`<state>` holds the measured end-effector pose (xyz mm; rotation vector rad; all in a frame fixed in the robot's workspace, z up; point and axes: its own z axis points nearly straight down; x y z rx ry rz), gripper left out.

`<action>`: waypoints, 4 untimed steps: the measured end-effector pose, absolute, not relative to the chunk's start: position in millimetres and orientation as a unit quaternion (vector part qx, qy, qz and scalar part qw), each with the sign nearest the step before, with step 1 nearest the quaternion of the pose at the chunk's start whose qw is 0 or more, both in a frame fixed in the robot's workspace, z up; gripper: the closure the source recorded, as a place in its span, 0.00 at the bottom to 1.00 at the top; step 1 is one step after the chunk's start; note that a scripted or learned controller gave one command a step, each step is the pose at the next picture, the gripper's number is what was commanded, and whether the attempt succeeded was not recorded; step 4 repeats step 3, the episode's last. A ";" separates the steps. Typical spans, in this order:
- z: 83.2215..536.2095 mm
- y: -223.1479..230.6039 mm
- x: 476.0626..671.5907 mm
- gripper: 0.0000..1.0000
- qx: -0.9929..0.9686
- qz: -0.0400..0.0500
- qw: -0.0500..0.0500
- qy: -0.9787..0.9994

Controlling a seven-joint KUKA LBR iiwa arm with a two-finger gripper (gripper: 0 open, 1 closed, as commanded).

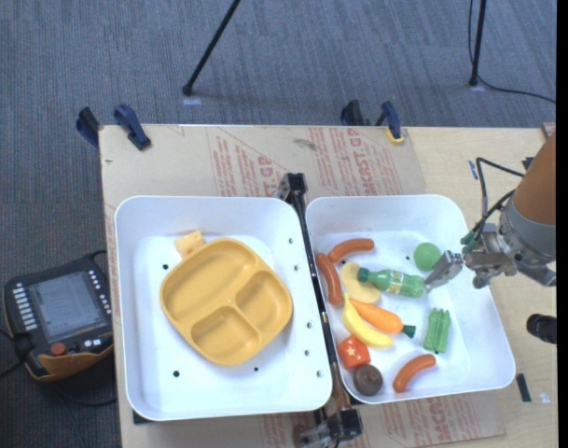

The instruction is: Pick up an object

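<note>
White plastic, two shallow bins side by side on a cardboard-topped bench [218, 152], is what we look down on. The left bin [139, 250] holds one yellow plastic tray with three compartments [226, 300]. The right bin [470, 343] holds the toy food.

The grey arm's two-finger gripper [449, 271] hangs over the right bin's upper right part. We can't tell how wide it stands, and we see nothing held in it.

The thing nearest the gripper is a small green plastic bottle with a yellow label [394, 282]. It lies on its side just left of the gripper, its long axis running left to right with a slight downward tilt toward the right, so that its right end nearly meets the claw. We judge that a pick here turns on a short move leftward and down, with the fingers set across that axis.

Counting the rest: three red-orange sausages [351, 247], one green ball [427, 255], one yellow banana [366, 327], one orange carrot [379, 316], one pale yellow slice [356, 278], one bundle of green beans [437, 329], one red tomato piece [353, 351] and one brown round piece [367, 378].
</note>
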<state>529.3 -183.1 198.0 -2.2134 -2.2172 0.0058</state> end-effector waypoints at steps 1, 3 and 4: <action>83.7 -78.7 509.0 0.00 -0.706 0.003 0.005 -0.708; 184.4 -40.2 529.2 1.00 -0.706 0.002 0.003 -0.708; 184.4 -40.2 529.2 1.00 -0.706 0.002 0.003 -0.708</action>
